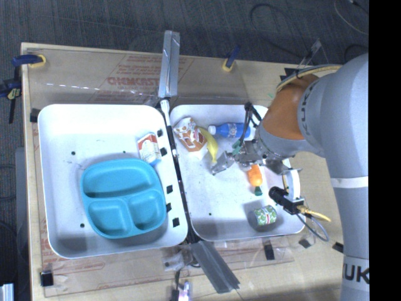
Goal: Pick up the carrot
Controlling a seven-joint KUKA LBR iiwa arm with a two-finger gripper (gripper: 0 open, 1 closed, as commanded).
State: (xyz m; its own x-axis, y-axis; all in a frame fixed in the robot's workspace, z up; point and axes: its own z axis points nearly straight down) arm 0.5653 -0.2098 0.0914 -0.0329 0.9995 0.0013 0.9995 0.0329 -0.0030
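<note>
The carrot [255, 177] is a short orange piece with a green end. It lies on the floor of the right bin [213, 221], toward its right side. My gripper [223, 162] hangs low over the middle of that bin, just left of the carrot and beside the banana [212, 146]. The carrot sits apart from the gripper's tip, partly under the wrist's shadow. Nothing shows held in the gripper.
The right bin also holds a snack bag [190, 137], a blue bottle [229, 130] at the back and a green can [265, 216] near the front right. The left bin [62, 130] holds a blue divided tray [122, 196] and a small red-and-white carton [148, 147].
</note>
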